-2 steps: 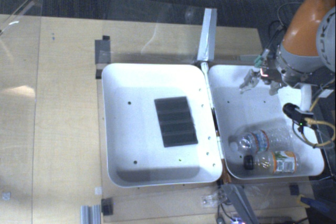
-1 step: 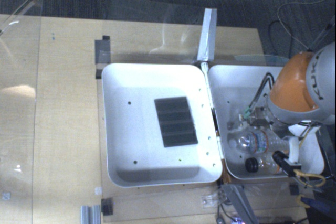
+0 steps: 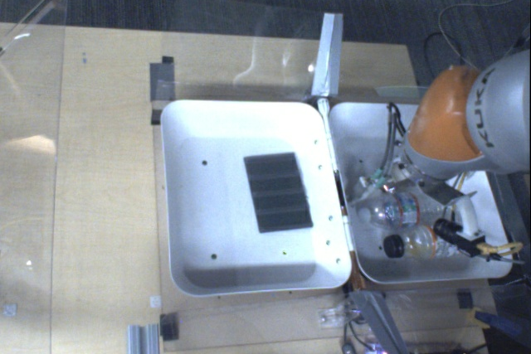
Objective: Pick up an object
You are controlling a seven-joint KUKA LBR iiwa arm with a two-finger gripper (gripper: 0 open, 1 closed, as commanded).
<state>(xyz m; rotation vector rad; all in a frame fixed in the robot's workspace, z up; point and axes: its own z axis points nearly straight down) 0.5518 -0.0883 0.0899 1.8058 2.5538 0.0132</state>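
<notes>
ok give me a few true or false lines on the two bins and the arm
1. A dark ridged pad lies in the left bin. True.
2. The arm is over the left bin. False: it is over the right bin.
3. A clear plastic bottle lies in the right bin. True.
4. The pad lies in the bin's corner. False: it sits near the middle.
5. The right bin holds several small items. True.
</notes>
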